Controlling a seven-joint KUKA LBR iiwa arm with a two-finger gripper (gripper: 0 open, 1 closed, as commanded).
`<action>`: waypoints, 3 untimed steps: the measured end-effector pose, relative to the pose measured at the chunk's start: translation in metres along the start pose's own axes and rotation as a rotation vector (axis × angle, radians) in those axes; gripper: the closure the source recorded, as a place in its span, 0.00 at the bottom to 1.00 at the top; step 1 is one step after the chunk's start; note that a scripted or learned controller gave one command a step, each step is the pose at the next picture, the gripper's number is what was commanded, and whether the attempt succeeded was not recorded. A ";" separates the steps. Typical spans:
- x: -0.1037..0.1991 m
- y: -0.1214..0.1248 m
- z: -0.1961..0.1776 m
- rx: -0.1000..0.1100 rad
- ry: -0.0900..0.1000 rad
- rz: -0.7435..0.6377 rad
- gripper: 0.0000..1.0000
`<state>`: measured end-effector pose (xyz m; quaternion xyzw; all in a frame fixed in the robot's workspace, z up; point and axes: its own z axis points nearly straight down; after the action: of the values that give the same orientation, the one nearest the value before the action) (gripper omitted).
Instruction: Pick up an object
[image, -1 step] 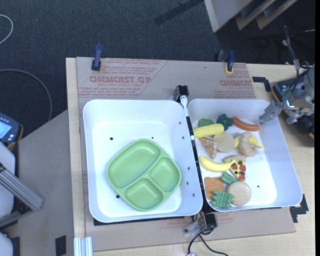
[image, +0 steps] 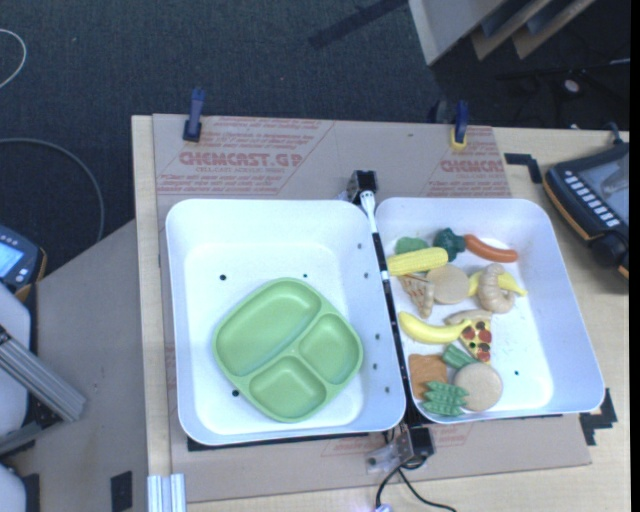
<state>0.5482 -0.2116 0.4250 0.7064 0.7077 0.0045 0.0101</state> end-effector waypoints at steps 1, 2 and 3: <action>0.054 -0.070 -0.058 0.011 0.007 -0.003 0.00; -0.017 -0.067 -0.115 0.011 0.000 0.007 0.00; 0.079 -0.042 0.073 0.036 0.014 -0.006 0.00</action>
<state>0.5080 -0.1334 0.3505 0.7042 0.7100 -0.0032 -0.0075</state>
